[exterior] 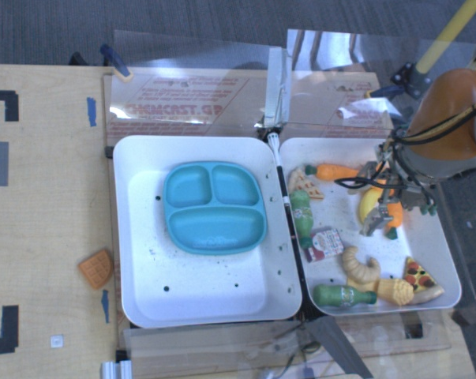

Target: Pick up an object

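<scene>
White bins (pixel 135 235), you have two: the left carries one blue plate (pixel 215 208); the right carries two green bottles (pixel 301 215), one croissant (pixel 361 265) and one banana (pixel 369 204) beside the gripper (pixel 382 215), grip unreadable.

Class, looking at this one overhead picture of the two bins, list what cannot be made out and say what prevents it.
- Gripper fingers: blurred and tangled among cables, camera view.
- Banana: partly covered by the gripper.
- Small orange item beside the gripper: too blurred to identify.
- Packet label: too small to read.
</scene>
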Available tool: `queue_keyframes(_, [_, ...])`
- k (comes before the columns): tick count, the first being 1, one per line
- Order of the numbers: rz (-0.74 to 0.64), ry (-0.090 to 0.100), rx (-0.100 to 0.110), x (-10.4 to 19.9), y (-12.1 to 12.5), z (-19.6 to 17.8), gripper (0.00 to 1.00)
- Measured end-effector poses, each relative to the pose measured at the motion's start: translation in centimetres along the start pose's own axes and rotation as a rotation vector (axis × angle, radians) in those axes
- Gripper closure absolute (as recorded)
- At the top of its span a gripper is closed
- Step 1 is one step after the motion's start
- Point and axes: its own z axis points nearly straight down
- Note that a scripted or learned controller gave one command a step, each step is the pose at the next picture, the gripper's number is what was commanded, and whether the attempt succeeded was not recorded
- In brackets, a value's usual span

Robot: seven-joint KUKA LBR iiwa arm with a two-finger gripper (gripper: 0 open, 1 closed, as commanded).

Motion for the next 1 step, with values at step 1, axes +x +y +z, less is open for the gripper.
queue_keyframes(1, [0.033, 0.013, -0.003, 0.82, -2.27, 1.43, 0.0])
